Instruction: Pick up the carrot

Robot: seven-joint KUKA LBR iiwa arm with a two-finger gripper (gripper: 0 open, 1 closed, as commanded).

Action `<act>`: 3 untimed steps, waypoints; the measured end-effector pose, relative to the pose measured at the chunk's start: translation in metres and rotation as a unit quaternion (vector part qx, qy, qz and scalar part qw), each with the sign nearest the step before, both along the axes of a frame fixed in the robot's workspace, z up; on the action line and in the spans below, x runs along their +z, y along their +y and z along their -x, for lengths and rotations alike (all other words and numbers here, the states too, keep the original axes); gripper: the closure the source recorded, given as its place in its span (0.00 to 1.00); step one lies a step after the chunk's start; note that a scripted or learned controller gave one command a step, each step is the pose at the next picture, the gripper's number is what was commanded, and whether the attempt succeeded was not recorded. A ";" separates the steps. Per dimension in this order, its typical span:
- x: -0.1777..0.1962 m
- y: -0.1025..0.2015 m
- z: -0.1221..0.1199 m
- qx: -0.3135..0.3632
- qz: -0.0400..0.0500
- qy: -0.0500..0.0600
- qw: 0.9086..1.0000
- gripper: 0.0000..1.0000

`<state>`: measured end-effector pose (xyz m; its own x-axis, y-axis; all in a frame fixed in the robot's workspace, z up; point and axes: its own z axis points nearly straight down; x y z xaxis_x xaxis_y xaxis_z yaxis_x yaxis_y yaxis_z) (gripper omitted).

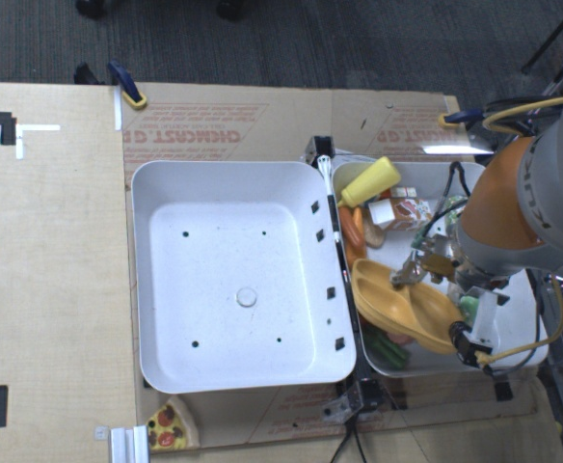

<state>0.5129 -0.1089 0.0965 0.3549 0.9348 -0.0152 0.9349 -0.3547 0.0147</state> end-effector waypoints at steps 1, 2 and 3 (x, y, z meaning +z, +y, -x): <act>-0.002 0.008 0.000 0.005 -0.005 0.002 1.000 0.00; -0.003 0.009 0.013 -0.156 -0.007 -0.001 0.988 0.00; 0.095 0.068 -0.058 -0.298 -0.009 0.002 0.955 0.00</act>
